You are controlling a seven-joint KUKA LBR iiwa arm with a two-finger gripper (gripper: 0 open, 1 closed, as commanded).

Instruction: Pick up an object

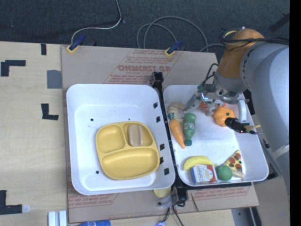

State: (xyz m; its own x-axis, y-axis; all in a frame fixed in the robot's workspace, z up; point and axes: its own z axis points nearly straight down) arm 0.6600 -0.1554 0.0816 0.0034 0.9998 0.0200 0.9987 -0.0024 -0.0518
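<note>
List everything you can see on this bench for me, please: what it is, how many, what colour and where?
bins: two, white, side by side on the board
divided plate: one, yellow, left bin
bread-like piece: one, tan, in the plate's upper right compartment
carrot: one, orange, right bin, left side
bottle: one, green, beside the carrot
banana: one, yellow, right bin, front
carton: one, white and blue, front edge
round fruit: one, green, beside the carton
pizza slice: one, front right corner
orange: one, orange, near the gripper
arm: one, grey and orange, right
gripper: one, over the right bin

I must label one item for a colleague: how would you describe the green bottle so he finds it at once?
Look in the right bin, near its left wall. The green bottle lies there beside the carrot. It is the only green, capped, cylindrical thing among them.
</note>
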